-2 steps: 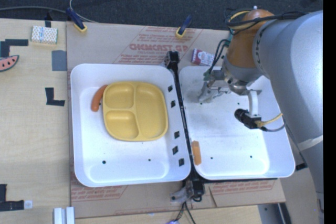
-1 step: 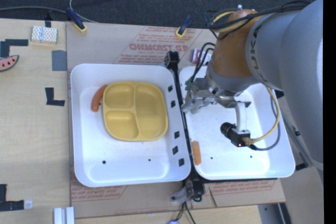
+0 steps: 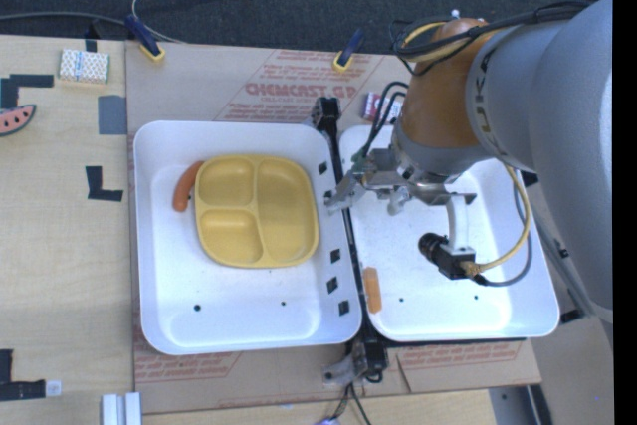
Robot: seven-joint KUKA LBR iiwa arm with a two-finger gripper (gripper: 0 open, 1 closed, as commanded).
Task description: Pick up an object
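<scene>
A yellow divided plate (image 3: 257, 211) lies in the left bin (image 3: 169, 314), with an orange sausage (image 3: 184, 186) against its left edge. A small orange carrot-like piece (image 3: 371, 289) rests at the near left of the right bin (image 3: 518, 314). My gripper (image 3: 366, 197) hangs over the left side of the right bin, close to the wall between the bins. Its fingers (image 3: 338, 195) look spread, with nothing between them. The carrot piece lies apart from the gripper, toward the front of the bin.
The grey arm with its orange band (image 3: 438, 105) covers the back of the right bin. A black cable and fitting (image 3: 445, 256) hang over the middle of that bin. Blue and yellow clamps (image 3: 144, 37) sit at the bench's back edge.
</scene>
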